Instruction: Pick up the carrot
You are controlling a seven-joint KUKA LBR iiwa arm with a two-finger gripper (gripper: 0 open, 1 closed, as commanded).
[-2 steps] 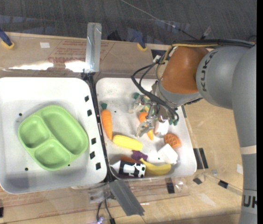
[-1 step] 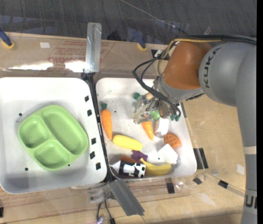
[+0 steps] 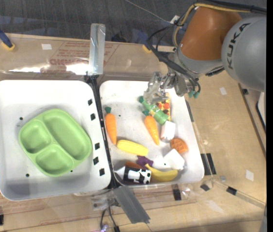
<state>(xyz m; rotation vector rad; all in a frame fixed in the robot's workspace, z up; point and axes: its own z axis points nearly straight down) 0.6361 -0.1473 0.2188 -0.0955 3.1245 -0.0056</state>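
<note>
Fig. legend, near to far. Near edge of right bin (image 3: 194, 144): banana (image 3: 165, 174), black-and-white toy (image 3: 137, 175) w/ a purple piece beside it, white blocks. Mid bin: yellow corn-like piece (image 3: 131, 147). Two carrots sit here: carrot by the divider (image 3: 111, 127), hard against the bin's left wall, long axis roughly near-far, green top at the far end, tip toward the viewer; second carrot (image 3: 151, 128) near bin centre, axis tilted, green top far-left, tip near-right, just beside a white block. Left bin (image 3: 1, 129) holds a green divided plate (image 3: 54, 141). Far: end effector (image 3: 157, 92) hovers over the far part of the right bin, above a cluster of small coloured toys; whether it is apart or together, cannot tell. Arm (image 3: 214, 33) enters from right over the worktop (image 3: 233, 129). Progress: neither carrot lifted; approach, grasp, lift all remain.
</note>
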